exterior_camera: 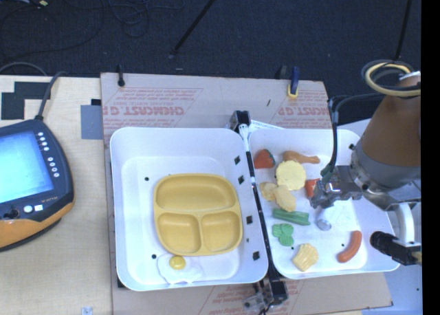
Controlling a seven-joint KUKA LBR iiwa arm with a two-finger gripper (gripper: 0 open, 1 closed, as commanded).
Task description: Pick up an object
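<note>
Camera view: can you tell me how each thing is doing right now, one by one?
gripper: low inside the right bin, fingers hard to make out
yellow tray: lying flat in the left bin, compartments bare
fried egg toy: flat, below the tray
sausage: lying loose, untouched
corn: lying at the bin's near edge
green bean: lying flat beside the gripper
tablet: screen lit

Overhead slant on both bins [124, 169]

Yellow divided tray [198, 212] in left bin [130, 148]; handheld screen pendant [27, 179] far left.
</note>
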